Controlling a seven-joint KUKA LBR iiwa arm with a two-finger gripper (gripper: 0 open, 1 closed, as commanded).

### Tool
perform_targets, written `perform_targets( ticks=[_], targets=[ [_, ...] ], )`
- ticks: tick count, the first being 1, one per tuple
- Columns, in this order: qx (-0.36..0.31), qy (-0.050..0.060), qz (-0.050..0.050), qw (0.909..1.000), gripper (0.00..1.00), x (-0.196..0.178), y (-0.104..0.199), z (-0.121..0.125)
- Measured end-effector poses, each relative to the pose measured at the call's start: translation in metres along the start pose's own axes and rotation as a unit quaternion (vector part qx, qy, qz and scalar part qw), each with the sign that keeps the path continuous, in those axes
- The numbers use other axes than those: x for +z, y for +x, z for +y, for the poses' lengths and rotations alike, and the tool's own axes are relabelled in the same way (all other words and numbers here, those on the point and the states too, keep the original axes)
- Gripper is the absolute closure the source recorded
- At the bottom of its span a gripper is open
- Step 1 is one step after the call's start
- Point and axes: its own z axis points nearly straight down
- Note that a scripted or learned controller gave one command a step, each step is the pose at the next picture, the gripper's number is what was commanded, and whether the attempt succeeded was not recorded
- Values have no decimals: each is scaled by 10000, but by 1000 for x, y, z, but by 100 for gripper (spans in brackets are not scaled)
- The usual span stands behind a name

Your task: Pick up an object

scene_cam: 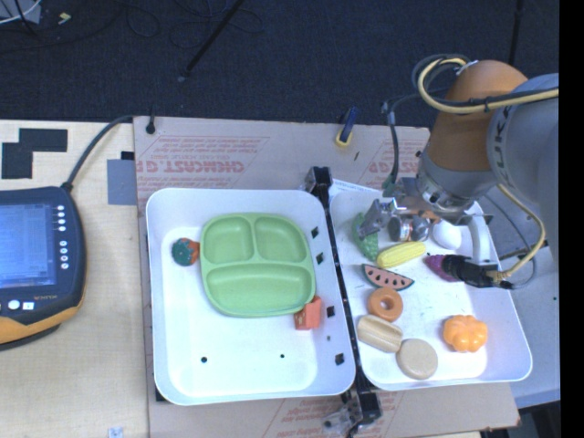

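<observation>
The jaws [388, 219] hung low in the right bin [511, 354], above the corn [401, 254]; I cannot tell their spread. Nearby lay a watermelon slice [388, 276], doughnut [385, 305] and pumpkin [464, 332]. The left bin [182, 363] held a green plate [255, 265].

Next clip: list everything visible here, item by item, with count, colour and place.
bins: 2, white, side by side on bench
divided plate: 1, green, left bin
small ball: 1, teal and red, left of plate
block: 1, orange, by plate's lower right corner
corn: 1, yellow, right bin, under claw
watermelon slice: 1, red, below corn
doughnut: 1, orange-brown, right bin centre
bread roll: 1, tan
round biscuit: 1, beige
pumpkin: 1, orange
eggplant: 1, purple
pendant: 1, orange-grey, far left
claw: 1, grey, above corn
</observation>
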Motion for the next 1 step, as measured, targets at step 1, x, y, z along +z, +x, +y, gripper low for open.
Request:
perform_targets(
  ticks=[1],
  targets=[
    [-9, -46, -2, 10000, 0, -5, 0, 2]
  ],
)
